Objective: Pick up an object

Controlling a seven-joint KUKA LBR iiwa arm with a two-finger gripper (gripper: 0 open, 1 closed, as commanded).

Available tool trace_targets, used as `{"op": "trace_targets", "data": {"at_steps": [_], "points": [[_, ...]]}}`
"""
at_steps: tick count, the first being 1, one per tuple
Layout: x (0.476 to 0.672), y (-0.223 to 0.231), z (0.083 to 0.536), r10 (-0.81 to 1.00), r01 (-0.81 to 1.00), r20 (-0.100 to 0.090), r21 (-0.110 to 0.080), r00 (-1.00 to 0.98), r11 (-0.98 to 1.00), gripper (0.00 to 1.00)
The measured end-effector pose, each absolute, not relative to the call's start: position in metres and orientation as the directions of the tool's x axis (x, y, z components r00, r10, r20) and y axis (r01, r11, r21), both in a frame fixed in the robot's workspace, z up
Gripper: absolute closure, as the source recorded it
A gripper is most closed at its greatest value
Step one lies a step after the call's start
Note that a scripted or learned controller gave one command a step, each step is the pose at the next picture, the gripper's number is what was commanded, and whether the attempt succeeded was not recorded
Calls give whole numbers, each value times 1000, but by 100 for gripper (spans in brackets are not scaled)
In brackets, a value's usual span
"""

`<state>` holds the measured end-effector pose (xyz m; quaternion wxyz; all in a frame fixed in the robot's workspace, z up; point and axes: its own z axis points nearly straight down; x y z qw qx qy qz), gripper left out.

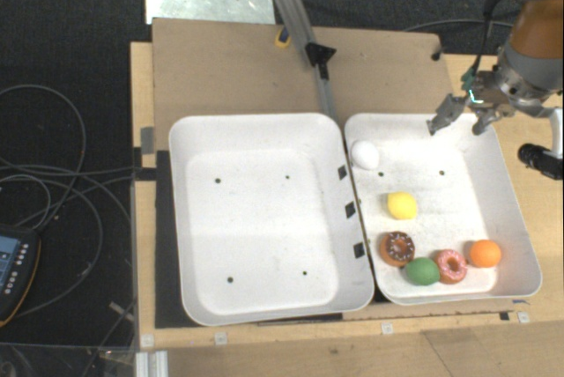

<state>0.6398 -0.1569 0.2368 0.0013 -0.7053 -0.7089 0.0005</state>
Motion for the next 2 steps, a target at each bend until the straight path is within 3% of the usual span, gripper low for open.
{"op": "trace_targets", "data": {"at_steps": [1,2], "points": [[641,-157,239,1000,1000,-1,1,-7,7,0],[645,-162,195,1000,1000,0,-2,-3,3,0]]}}
